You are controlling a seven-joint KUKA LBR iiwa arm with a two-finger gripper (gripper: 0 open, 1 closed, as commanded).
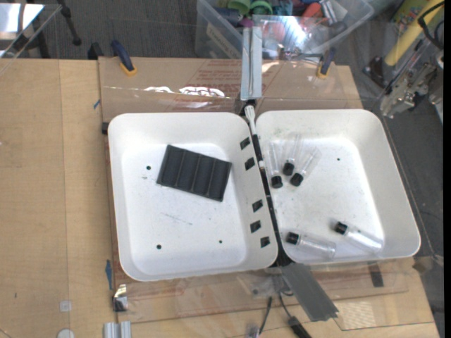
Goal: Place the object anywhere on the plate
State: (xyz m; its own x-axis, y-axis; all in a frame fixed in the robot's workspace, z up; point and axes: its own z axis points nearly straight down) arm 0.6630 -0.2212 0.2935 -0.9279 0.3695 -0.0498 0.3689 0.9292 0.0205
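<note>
The left bin (120, 189) holds one thing: a dark ribbed plate (194, 172), lying flat in the far half. Its long axis runs left to right, dipping a little toward the near right, and its grooves cross the short way.

The right bin (394, 182) holds five clear tubes with black caps. Three lie close together near its far-left part, just beside the wall shared with the other bin. The left tube (273, 162) and the middle tube (290, 153) point roughly away from the camera, caps at their near ends. The right tube (306, 166) slants toward the far right, its cap also at the near end. The three caps sit near one another, but contact cannot be judged.

Two more tubes lie well apart from that cluster, near the front wall. The near-left tube (311, 243) lies almost left to right with its cap at the left end. The near-right tube (359, 236) lies alike, tilted slightly nearer at its right end, cap at the left.

All tubes lie on their sides, apart from the plate. Both bins rest on the counter (42, 189).
</note>
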